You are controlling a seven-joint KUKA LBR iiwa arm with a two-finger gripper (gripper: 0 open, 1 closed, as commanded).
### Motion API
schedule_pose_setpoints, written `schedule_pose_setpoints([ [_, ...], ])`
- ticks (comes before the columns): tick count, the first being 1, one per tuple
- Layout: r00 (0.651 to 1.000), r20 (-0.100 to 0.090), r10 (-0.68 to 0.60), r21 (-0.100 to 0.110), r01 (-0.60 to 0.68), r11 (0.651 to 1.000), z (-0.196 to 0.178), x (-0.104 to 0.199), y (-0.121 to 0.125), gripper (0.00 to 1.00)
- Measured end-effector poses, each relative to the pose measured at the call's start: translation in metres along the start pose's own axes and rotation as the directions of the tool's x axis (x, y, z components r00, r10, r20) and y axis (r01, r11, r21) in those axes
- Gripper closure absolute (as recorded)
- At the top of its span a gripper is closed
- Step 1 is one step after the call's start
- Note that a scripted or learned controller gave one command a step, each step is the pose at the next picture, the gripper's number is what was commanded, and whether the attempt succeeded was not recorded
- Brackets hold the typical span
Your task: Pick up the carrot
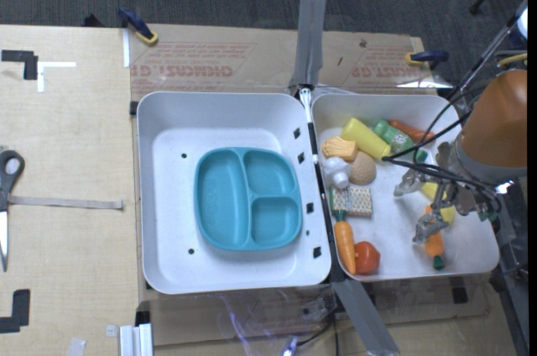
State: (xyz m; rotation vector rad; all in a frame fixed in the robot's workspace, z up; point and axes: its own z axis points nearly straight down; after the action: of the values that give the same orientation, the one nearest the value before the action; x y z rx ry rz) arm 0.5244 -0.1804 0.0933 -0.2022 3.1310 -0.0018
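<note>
The tool point(430, 222) hangs low over the right bin point(470, 262), and I cannot tell its state. The carrot point(344, 242) lies at that bin's left wall, touching a red toy point(367, 256).

Teal three-compartment plastic plate point(248, 199) in left white bin point(159, 262) | yellow block point(364, 136), red toy tomato point(367, 257), checkered wafer point(359, 200) in right white bin point(470, 262) | scissors point(7, 186) on wooden bench point(67, 262)
</note>
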Motion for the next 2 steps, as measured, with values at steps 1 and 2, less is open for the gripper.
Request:
schedule_pose_setpoints([
  [1,0.921,0.002,-0.388,0.002,0.388,0.921,0.000,0.042,-0.022,0.00],
  [2,0.920,0.008,-0.392,0.008,0.392,0.920,-0.011,0.038,-0.022,1.00],
])
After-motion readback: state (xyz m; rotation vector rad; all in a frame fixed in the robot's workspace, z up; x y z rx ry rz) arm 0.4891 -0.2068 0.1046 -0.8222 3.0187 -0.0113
